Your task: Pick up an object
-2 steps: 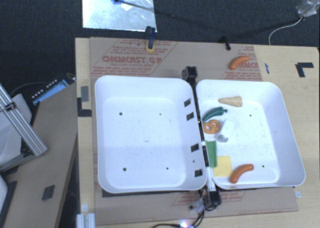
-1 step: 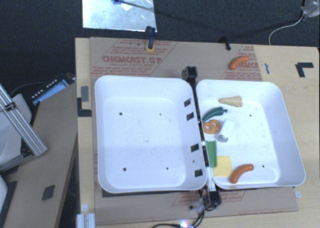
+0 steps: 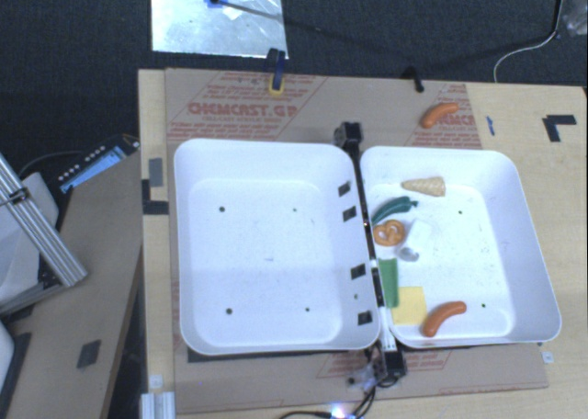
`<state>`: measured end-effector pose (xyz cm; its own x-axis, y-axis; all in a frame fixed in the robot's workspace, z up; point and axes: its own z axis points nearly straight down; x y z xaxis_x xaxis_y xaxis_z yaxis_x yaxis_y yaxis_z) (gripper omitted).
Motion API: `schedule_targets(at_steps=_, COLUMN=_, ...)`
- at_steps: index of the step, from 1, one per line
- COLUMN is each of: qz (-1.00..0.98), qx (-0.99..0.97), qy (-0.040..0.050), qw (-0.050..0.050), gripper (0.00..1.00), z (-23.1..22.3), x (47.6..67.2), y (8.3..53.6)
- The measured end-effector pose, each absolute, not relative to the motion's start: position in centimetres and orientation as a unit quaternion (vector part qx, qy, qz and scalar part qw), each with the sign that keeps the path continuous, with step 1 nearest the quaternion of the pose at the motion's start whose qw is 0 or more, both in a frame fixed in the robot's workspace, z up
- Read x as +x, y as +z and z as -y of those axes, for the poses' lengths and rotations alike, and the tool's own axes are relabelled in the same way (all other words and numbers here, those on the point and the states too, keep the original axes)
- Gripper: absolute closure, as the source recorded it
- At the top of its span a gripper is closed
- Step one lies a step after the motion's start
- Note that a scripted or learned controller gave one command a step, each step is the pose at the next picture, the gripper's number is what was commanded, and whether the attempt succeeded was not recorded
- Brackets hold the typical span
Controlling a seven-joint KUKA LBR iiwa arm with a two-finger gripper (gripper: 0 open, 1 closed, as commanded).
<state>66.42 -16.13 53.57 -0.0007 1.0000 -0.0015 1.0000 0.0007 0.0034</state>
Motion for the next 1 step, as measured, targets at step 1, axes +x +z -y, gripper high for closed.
schedule_targets(at_steps=1, qz=-0.707, qx=0.707, qy=0.0006, qw=0.002, gripper=1.00, z=17.51, x=66.84, y=53.57)
